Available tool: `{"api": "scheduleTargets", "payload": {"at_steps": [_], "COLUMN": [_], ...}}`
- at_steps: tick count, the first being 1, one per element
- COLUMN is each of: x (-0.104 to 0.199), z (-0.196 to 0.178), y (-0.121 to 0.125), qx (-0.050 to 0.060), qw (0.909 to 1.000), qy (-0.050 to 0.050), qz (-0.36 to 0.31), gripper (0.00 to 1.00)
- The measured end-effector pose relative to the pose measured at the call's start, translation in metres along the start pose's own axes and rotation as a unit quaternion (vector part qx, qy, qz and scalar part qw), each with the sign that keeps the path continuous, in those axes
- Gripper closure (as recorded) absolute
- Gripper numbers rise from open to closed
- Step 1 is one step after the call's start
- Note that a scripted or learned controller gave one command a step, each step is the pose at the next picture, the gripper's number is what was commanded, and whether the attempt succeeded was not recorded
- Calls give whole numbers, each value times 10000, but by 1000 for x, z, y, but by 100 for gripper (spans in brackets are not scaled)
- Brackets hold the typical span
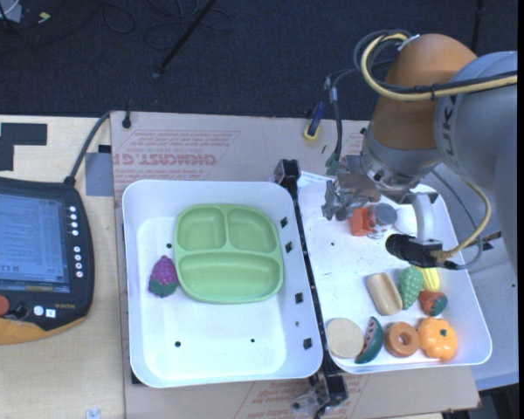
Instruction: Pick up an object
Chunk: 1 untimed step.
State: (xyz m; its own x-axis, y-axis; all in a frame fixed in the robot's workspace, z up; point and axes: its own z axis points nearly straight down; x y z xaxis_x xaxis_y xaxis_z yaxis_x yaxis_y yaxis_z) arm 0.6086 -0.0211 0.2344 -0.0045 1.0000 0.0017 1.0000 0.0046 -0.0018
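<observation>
My gripper (339, 204) hangs low over the back left part of the right bin (472, 321). A small orange-red object (362, 222) lies just right of it, close to the gripper, and whether the two touch is unclear. At the front of that bin lie a hot dog bun (383, 292), a green toy vegetable (410, 285), a yellow corn piece (430, 278), a red fruit (433, 302), an orange pumpkin (437, 337), a donut (402, 339), a watermelon slice (369, 340) and a round tan bread (342, 337).
The left bin (148, 339) holds a green divided plate (229, 253) with purple grapes (163, 276) at its left edge. A black divider (301, 260) runs between the bins. A teach pendant (31, 251) lies on the bench at far left.
</observation>
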Motion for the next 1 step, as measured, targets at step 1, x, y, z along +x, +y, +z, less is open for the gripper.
{"api": "scheduleTargets", "payload": {"at_steps": [1], "x": [-4], "z": [18], "y": [-10], "qx": [22], "qw": [10000], "qy": [-9], "qz": [23], "gripper": [100]}}
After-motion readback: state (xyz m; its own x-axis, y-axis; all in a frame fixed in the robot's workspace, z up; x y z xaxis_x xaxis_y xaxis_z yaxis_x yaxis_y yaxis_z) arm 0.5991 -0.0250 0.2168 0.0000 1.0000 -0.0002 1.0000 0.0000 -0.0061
